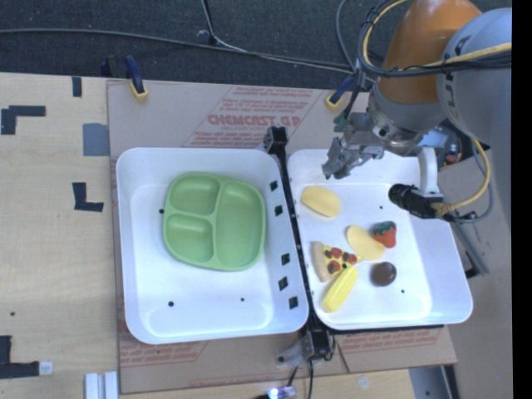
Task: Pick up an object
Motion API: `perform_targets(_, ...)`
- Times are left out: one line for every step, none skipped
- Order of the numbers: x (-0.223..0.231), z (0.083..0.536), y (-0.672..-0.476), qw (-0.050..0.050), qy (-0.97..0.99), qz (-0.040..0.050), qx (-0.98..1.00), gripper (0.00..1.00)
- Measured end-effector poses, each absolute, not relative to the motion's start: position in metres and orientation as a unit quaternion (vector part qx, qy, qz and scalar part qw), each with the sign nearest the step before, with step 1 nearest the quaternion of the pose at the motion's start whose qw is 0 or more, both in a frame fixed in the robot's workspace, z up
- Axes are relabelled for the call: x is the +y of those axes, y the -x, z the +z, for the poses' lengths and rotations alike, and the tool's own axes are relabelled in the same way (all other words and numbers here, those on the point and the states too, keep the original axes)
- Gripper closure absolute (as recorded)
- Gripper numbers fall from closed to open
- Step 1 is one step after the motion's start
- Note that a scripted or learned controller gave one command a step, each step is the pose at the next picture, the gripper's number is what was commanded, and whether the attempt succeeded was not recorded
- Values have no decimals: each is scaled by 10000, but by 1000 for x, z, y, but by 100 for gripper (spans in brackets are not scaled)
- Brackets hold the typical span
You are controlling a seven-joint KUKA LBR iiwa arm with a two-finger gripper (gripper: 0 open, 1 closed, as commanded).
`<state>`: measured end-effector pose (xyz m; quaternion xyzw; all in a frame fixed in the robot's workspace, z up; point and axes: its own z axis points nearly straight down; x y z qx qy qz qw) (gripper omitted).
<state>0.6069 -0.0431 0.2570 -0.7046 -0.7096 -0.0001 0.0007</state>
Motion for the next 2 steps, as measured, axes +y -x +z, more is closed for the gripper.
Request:
perform_targets(14, 250, -620, 7, 7048, 2, -7094, 100)
perform_targets(66, 232, -618, 15, 7051, 12, -7091, 100)
